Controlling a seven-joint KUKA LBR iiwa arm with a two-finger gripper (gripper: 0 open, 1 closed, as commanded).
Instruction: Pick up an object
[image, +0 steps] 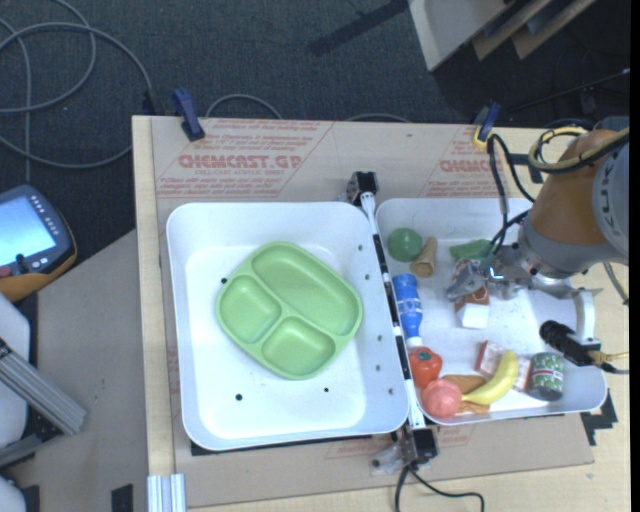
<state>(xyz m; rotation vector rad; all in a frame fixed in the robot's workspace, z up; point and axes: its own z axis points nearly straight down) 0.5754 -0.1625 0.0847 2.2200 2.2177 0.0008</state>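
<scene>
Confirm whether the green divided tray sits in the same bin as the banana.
No. The green divided tray lies in the left bin, while the banana lies in the right bin.

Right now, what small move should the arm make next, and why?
Probably a short descent straight down. The gripper sits low in the right bin, above the small items near the white block, and nothing shows between its fingers yet.

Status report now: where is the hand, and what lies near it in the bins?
Hand low in right bin, among small items. White block just below it, blue bottle to its left. Green divided plate alone in left bin.
</scene>
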